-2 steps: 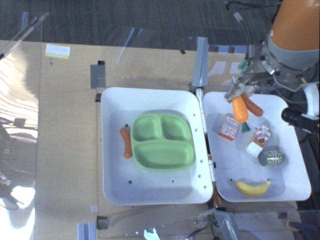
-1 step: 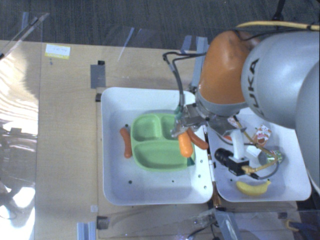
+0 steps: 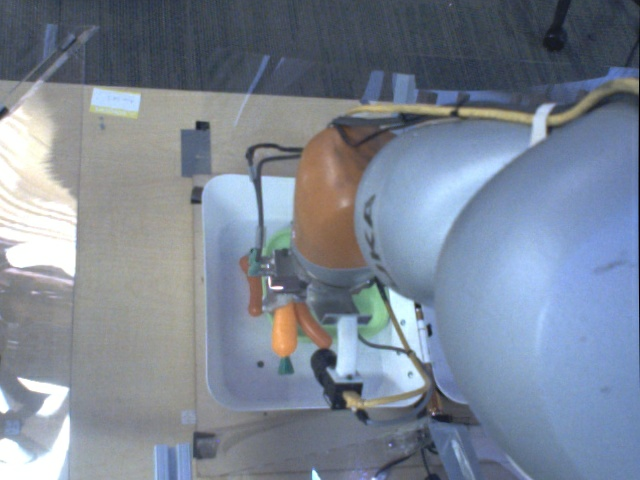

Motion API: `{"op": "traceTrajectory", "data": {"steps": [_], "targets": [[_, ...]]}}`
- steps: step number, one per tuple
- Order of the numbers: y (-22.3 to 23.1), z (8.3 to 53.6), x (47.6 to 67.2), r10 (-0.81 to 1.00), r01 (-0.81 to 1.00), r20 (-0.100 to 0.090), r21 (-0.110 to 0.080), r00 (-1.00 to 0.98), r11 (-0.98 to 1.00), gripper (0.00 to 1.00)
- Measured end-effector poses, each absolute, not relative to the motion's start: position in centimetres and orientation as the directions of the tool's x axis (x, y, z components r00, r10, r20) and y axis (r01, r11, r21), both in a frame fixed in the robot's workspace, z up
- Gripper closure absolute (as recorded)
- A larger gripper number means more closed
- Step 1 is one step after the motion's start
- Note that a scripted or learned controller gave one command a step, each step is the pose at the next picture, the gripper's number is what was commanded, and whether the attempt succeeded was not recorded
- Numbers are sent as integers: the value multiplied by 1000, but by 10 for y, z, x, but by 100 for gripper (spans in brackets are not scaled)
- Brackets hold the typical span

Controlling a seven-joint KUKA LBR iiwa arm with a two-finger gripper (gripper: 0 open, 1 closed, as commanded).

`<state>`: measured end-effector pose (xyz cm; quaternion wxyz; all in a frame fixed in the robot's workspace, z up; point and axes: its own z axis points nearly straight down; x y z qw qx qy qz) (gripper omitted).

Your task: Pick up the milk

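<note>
Grey arm point(image 3: 480, 268) hides most of white bin point(image 3: 225, 368); carrot point(image 3: 284, 332) visible

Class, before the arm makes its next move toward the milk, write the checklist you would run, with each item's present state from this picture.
1. Milk located: cannot tell; the arm covers much of the white bin.
2. Arm over the bin: ok.
3. Grip state: cannot tell.
4. Clutter near the wrist: not ok; a carrot and green items crowd there.
5. Cable hanging over the bin: cannot tell if it could snag.
</note>
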<state>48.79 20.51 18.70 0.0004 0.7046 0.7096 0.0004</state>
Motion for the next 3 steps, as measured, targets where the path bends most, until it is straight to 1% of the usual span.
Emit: {"op": "traceTrajectory", "data": {"steps": [1, 2, 3], "targets": [[82, 204, 508, 901, 901, -1, 5, -434, 434, 100], [105, 234, 531, 304, 304, -8, 6, -953, 953, 100], [109, 211, 648, -220, -220, -10, 2, -976, 976, 100]]}}
